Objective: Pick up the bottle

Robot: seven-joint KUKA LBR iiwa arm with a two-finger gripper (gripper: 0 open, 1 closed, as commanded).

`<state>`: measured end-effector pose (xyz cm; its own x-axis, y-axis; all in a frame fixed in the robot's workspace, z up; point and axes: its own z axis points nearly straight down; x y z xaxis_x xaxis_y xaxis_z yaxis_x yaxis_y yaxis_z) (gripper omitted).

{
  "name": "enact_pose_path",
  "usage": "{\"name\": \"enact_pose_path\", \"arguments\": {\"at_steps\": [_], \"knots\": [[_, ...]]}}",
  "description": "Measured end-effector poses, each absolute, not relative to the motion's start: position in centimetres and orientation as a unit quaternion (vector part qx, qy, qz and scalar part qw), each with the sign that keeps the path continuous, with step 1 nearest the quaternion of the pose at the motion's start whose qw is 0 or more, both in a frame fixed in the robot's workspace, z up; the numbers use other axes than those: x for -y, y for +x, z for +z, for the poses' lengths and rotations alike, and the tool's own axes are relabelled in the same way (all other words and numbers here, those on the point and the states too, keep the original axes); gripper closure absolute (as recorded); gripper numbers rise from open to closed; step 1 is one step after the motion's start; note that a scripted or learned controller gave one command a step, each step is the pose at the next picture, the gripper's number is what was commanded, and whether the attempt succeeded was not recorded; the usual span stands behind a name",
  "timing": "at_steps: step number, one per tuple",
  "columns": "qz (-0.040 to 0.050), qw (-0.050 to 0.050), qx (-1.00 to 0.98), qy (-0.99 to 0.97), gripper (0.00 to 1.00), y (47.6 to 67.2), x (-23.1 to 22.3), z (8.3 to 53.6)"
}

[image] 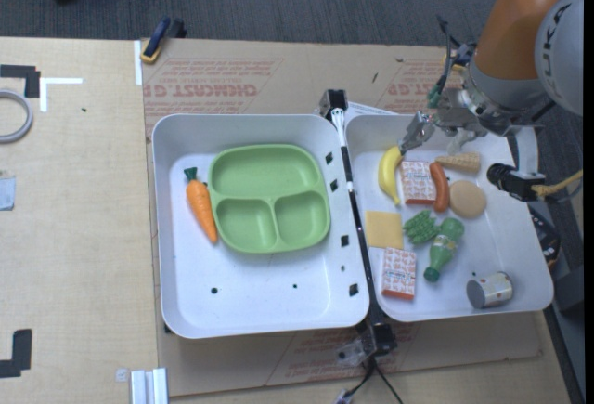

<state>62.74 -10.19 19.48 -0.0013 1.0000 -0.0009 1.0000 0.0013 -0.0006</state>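
The bottle [443, 249] is small and green and lies on its side in the right bin [520, 249], cap toward the front, between a green leafy toy [419, 228] and a grey can [490, 290]. My gripper [424, 130] hangs over the back of that bin, above the top of a banana [388, 175]. It is well apart from the bottle, which lies toward the front from it. Nothing shows in the gripper.
Crowded around the bottle in the right bin are a red-and-white packet [417, 182], a sausage [439, 188], a round bun [467, 200], a cheese slice [383, 228] and a second packet [398, 272]. The left bin [176, 281] holds a green divided tray [270, 198] and a carrot [200, 207].
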Motion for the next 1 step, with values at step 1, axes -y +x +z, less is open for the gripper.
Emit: {"name": "enact_pose_path", "arguments": {"at_steps": [1], "knots": [[-0.0004, 0.0, -0.632, 0.775, 0.0, 54.03, 9.53, 9.21]]}}
